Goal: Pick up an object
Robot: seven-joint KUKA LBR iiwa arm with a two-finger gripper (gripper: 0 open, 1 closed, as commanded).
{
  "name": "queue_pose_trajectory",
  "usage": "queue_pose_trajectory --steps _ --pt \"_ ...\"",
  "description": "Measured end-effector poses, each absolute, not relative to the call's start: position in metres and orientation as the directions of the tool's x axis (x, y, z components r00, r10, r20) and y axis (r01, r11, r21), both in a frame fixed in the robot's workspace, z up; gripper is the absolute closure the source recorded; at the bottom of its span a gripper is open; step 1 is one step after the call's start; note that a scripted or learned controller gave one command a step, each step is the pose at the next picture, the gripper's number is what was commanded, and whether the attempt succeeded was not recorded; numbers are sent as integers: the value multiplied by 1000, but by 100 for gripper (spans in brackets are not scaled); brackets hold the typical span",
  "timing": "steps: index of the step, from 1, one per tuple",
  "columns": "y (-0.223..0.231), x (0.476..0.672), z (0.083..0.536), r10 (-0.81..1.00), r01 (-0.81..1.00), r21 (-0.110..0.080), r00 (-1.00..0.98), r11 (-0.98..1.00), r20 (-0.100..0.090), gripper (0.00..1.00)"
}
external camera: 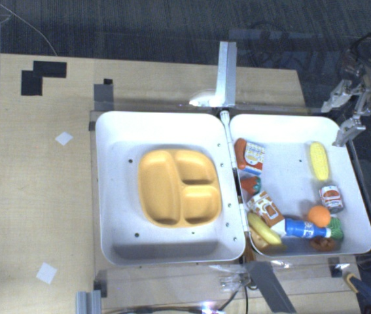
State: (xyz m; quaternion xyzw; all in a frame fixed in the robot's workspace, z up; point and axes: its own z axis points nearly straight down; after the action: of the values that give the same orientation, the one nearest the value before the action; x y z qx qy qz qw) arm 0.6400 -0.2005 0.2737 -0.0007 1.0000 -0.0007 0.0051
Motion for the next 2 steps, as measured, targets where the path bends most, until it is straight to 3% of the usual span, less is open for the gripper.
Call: queue_pose_trajectory --steps 1,2 --pt "-172 542 165 -36 -36 2 -999 999 1 0" --pt "-171 547 181 -46 -45 -4 -999 999 -18 100"
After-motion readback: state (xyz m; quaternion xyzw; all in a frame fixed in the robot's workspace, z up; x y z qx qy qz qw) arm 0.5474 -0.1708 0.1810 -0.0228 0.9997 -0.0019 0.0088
